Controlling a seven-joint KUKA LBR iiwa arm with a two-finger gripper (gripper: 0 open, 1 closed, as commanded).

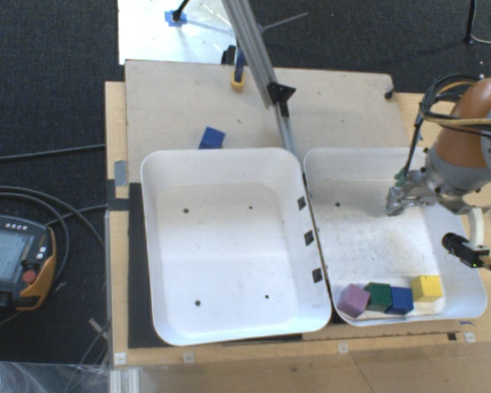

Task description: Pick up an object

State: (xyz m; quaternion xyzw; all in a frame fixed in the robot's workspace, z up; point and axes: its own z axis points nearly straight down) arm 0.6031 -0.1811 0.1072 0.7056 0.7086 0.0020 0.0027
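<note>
Speckled white bins [229,164] sit on a wooden bench. Four blocks, purple [353,299], green [379,294], blue [400,300] and yellow [426,287], line the right bin's near wall. The metal gripper [398,199] hangs above; its opening can't be told.

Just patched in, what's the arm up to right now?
The arm's claw hangs over the right bin, near its far side, with nothing seen in its grip. Four blocks sit along that bin's near edge: purple, green, blue and yellow. No pick has happened yet.
</note>
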